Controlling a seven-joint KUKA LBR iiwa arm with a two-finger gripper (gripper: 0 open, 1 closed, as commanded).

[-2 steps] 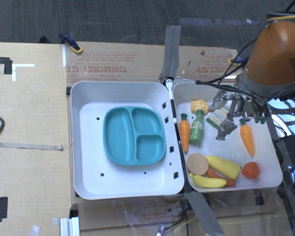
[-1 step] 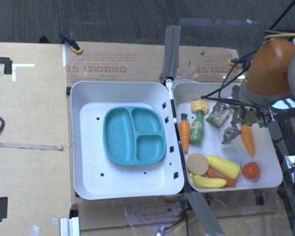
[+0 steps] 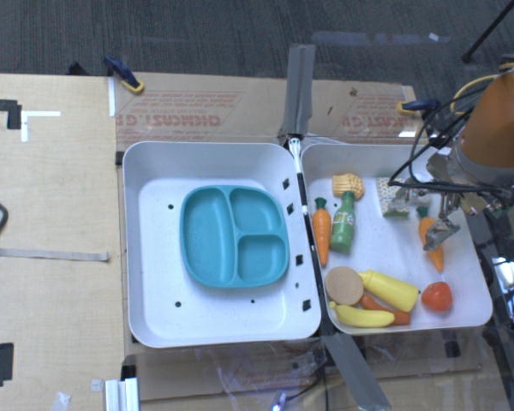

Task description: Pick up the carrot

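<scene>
1. Nearest me, the front of the right bin (image 3: 475, 315) is packed. A banana (image 3: 364, 317), a yellow bottle (image 3: 391, 289), a tan disc (image 3: 344, 285) and a tomato (image 3: 437, 296) lie touching or just beside one another against the front wall. A descent there would likely knock a neighbour.
2. A little further in, I see two orange pieces that could answer the task.
   - The left carrot (image 3: 321, 234) lies lengthwise, tight along the wall between the bins, with a green bottle (image 3: 343, 221) touching its other side. With a wall on one flank and a bottle on the other, I judge it a poor target.
   - The right carrot (image 3: 434, 253) lies near the bin's right wall with bare white floor to its left, so it has far more room.
3. The claw (image 3: 441, 229) sits over the top end of the right carrot, which looks like the chosen one. From this angle I cannot tell whether the claw is open, closed, or has the carrot at all.
4. Beyond it, corn (image 3: 347, 184) and a pale packet (image 3: 394, 199) rest near the back wall, apart from the claw.
5. The left bin (image 3: 137, 255) holds a teal divided plate (image 3: 236, 235) in its middle.
</scene>
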